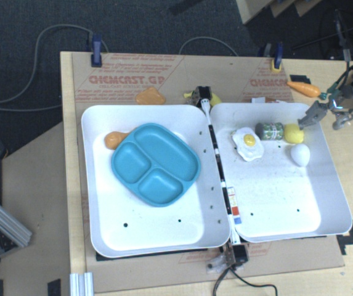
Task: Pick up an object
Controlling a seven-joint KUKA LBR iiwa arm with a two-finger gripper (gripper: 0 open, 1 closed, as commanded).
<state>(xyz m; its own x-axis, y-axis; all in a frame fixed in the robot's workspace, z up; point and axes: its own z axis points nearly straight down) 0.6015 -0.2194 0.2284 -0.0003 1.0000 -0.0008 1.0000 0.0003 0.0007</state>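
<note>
While my jaws (325,115) hang spread and empty over the right bin's (324,190) far corner, nothing is picked yet. Lemon (294,134), egg (299,155), can (270,131) and fried egg (248,144) lie nearby; reaching, closing and lifting remain.

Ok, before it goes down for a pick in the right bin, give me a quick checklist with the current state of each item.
1. Gripper over the right bin: ok, it sits at the bin's far right corner.
2. Gripper free of any object: ok, nothing shows between its fingers.
3. Target within easy reach: ok, the yellow lemon lies just beside the gripper.
4. Target standing apart: not ok, the lemon touches the green can, and the white egg lies close by.
5. Fried egg out of the way: ok, it lies left of the can.
6. Finger state: ok, they look open.
</note>
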